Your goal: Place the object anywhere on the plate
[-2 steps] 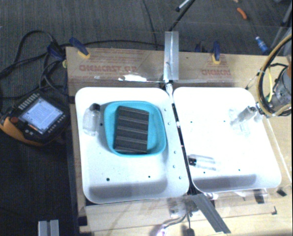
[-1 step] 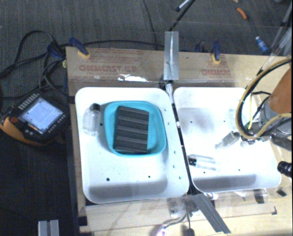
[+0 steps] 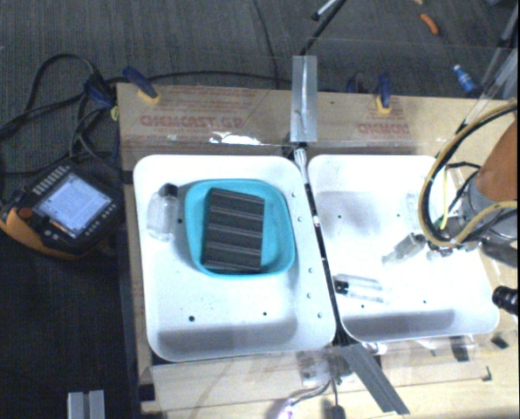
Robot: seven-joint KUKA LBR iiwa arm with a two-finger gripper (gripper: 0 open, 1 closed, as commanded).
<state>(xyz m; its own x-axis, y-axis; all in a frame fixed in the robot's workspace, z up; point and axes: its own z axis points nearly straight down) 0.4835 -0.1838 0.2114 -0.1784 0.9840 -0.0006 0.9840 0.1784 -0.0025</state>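
Ribbed block [image 3: 235, 230], where's it lying? (A)

It's lying flat on the blue plate [image 3: 281, 234] in the left bin [image 3: 225, 330], dark grey, covering approx. the plate's middle. A clear little bottle [image 3: 162, 209] is lying just beside the plate, on its left. (B)

And the gripper? (A)

Gripper [image 3: 406, 248] is hanging over the right bin [image 3: 400, 321], well apart from the plate, w/ yellow and black cables [image 3: 434, 195] looping above it. Can't tell if it's parted or closed; nothing's showing in it. A clear pen-like thing [image 3: 358, 285] is resting on that bin's floor, near the front. (B)

Surface and room? (A)

Both white bins are sitting side by side on a pale wooden bench [image 3: 199, 120] w/ red lettering; a metal bar [image 3: 304, 99] is standing btwn them at the back. Dark carpet [image 3: 155, 16] is running all round. A handheld controller [image 3: 66, 209] w/ a lit screen is lying on the floor at left, black cords [image 3: 42, 103] trailing from it. (B)
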